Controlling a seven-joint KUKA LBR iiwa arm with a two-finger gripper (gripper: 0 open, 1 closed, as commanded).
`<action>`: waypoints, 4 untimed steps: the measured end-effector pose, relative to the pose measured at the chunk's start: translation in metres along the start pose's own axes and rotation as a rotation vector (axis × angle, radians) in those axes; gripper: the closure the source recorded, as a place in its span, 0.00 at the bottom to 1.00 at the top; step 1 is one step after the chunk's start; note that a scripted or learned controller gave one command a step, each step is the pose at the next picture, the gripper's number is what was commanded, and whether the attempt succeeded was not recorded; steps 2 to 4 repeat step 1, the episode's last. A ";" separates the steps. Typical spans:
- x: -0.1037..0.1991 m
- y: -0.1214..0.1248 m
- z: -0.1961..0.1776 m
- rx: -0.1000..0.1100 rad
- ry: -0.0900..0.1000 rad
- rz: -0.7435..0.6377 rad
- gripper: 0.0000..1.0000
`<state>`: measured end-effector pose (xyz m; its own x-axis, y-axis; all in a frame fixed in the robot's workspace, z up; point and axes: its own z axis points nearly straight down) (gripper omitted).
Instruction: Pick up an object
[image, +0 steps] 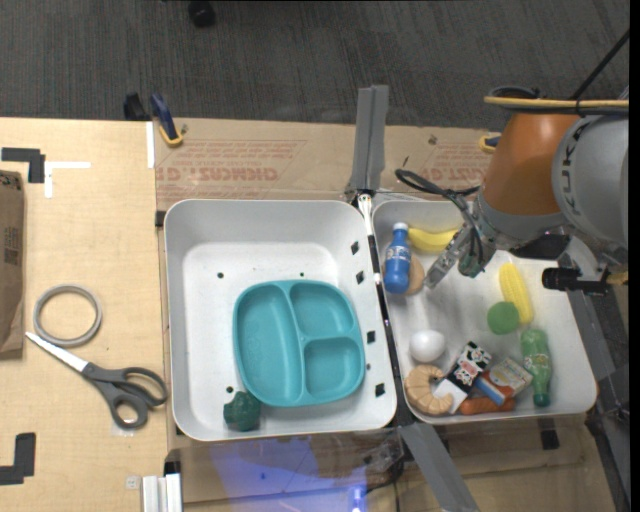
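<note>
One bottle (397, 259) stood just left of the gripper (452, 262), long axis upright, while the fingers looked slightly spread and pinched nothing.

Landmark: teal divided plate (299, 343), in the left bin (190, 300)
Dark green lump (241, 411): just off the plate's near-left corner
Blue bottle (397, 260): right of the plate, in the right bin (575, 330)
Gripper (455, 262): right of the plate, beside the bottle and a banana (432, 238)
Scissors (110, 380): left of the plate, on the bench
Tape roll (67, 313): left of the plate, above the scissors
</note>
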<state>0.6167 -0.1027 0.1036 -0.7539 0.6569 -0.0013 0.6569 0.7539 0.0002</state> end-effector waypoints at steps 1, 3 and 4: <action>0.000 0.027 -0.110 0.000 -0.001 -0.026 1.00; 0.000 0.027 -0.110 0.000 -0.001 -0.026 1.00; 0.000 0.027 -0.110 0.000 -0.001 -0.026 1.00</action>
